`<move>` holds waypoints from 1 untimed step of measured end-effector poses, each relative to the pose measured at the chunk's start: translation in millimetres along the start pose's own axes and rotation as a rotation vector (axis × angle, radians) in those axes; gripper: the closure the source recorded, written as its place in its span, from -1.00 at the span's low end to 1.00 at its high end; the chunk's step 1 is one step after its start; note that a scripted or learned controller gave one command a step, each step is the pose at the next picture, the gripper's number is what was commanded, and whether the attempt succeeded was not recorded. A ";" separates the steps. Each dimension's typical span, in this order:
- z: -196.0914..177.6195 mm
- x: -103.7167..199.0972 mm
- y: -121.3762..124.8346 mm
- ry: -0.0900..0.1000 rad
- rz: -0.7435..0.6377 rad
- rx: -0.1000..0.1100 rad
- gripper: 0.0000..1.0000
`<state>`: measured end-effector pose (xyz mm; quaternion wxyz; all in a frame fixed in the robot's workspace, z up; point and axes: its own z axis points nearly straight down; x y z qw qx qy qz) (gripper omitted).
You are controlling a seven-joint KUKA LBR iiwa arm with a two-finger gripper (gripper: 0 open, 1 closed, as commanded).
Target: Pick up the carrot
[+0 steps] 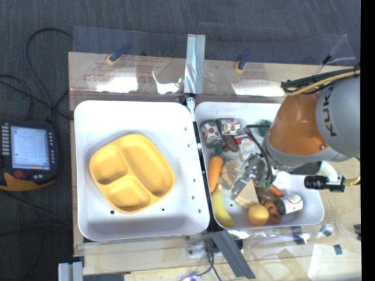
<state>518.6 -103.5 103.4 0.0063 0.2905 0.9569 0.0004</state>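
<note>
Orange carrot (215, 170) lies in the right bin (310, 215) near its left wall, untouched — banana (220, 206) at its 6 o'clock, small packets (221, 131) at 12. Gripper (249, 174) hangs at the carrot's 3 o'clock, just beside it, fingers apart with nothing between them. Left bin (88, 215) holds a yellow divided tray (132, 171). Pick not yet made — what's left, as I judge it: shift toward 9 o'clock over the carrot, descend, close, lift.

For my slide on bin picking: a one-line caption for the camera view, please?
KUKA gripper hovers beside the carrot in the cluttered right bin; yellow tray in the left bin.
</note>
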 end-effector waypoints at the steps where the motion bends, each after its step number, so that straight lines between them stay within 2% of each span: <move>1: -81.7 70.2 78.7 0.010 0.243 0.005 1.00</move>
